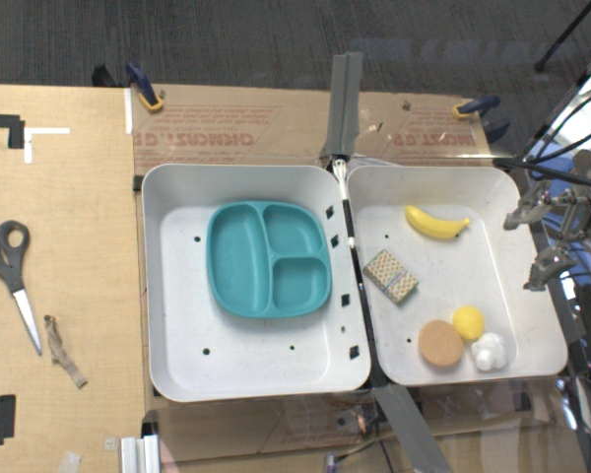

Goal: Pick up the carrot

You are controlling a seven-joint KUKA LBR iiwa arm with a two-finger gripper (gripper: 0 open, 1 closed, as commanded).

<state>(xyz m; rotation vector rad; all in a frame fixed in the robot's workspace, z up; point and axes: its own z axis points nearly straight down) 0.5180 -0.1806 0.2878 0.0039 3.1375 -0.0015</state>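
The right white bin point(512, 294) holds several items. A yellow banana point(435, 223) lies near its back wall. A small patterned box point(391, 276) rests close to the bin's left wall. At the front sit a tan round disc point(440, 344), a yellow lemon point(469, 321) and a white lumpy item point(490, 354), close together. None of these items is orange or carrot-shaped.
The left white bin point(172, 313) carries a teal divided plate point(270, 259). Scissors point(12, 269) lie on the cardboard at the far left. Metal brackets and cables point(547, 235) crowd the right bin's right rim. A grey post point(343, 106) stands behind the bins.
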